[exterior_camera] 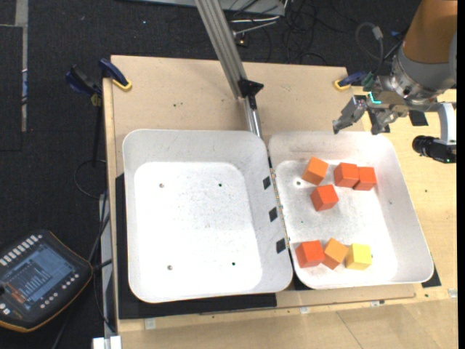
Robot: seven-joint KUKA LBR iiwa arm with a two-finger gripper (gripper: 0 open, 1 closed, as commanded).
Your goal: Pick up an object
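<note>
1. Camera view from above: two shallow white bins are seen side by side on the bench, the left bin (192, 217) and the right bin (403, 217), their inner edges nearly touching.
2. The blocks are all found in the right bin, in two loose groups. Toward the far side lie an orange block (315, 170), two red-orange blocks (346, 174) (365, 178) pressed together, and another red-orange block (324, 196) just in front of them.
3. Along the near side, a row is formed by a red-orange block (310, 253), an orange block (335, 253) and a yellow block (359, 256), each touching its neighbour.
4. The gripper (363, 116) is held above the far rim of the right bin, apart from every block. Its fingers are seen spread apart, with nothing between them.
5. Such a raised, spread posture is judged to suit an approach: no pick has yet been made.
6. Because most blocks touch a neighbour, little room is left for a finger. The lone orange block at the far left of the group is judged the easier target.
</note>
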